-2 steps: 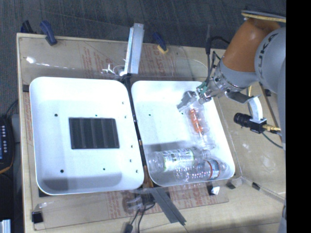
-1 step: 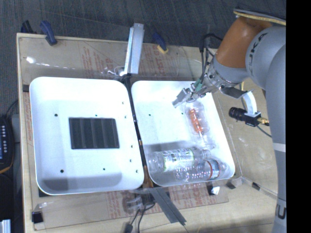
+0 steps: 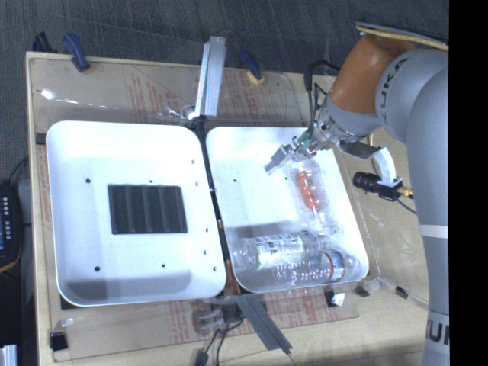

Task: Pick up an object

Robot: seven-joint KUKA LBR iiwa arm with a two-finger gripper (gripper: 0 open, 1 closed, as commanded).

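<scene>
Bottles lie in the right bin point(image 3: 229, 204): two point(image 3: 293, 259) along its near wall, one point(image 3: 311, 189) just below the gripper point(image 3: 293, 152). We cannot tell its grip state; we judge it staged above that bottle.

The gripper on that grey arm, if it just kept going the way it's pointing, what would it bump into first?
The gripper hangs over the right bin, aimed down and toward the left. Straight on, it would probably meet the bin's bare white floor first, passing left of the small clear bottle with orange contents. Depth is hard to judge from above.
</scene>
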